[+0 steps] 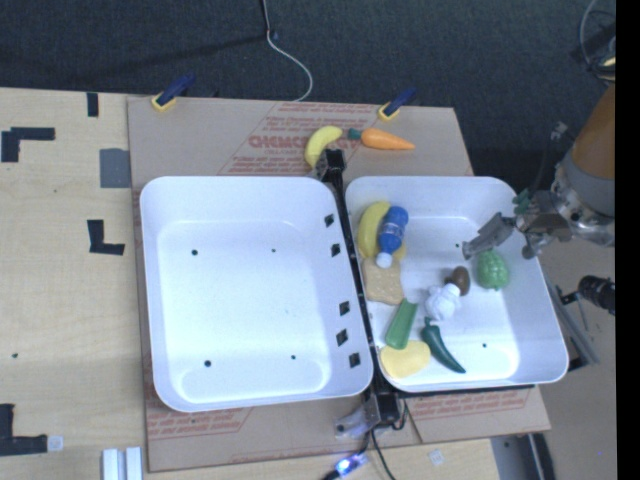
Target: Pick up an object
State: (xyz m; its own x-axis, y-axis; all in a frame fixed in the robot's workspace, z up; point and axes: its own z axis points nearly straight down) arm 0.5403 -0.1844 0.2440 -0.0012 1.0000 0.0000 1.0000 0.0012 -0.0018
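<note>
The gripper hung over the right bin near its right wall, nothing between its fingers; whether they stood apart or together, I could not tell. A green ball lay just below it. Along the bin's left side sat a banana, a blue bottle, a cracker and a green pepper.
</note>
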